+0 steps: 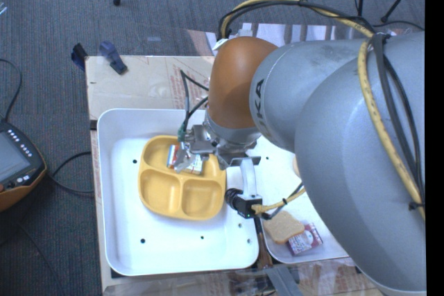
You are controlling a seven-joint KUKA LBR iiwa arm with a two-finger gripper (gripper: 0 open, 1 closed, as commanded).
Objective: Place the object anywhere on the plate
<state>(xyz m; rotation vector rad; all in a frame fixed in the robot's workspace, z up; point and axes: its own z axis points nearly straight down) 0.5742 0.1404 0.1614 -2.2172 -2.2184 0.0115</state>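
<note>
Pincer point(186, 160) over plate point(182, 185), small packet point(186, 154) seemingly pinched.

The yellow divided plate is seen in the left bin point(118, 218), toward that bin's right side. The pincer is parked over the plate's upper right compartment; a small red-and-white packet appears gripped between narrow fingers, though detail is blurred. Packet is judged just above or touching the plate surface. Risk: if release is made too high or near the divider, the packet may bounce or tip over the rim into the bin. A bread slice point(283, 225) and a red packet point(304, 240) are seen in the right bin point(277, 254).
</note>
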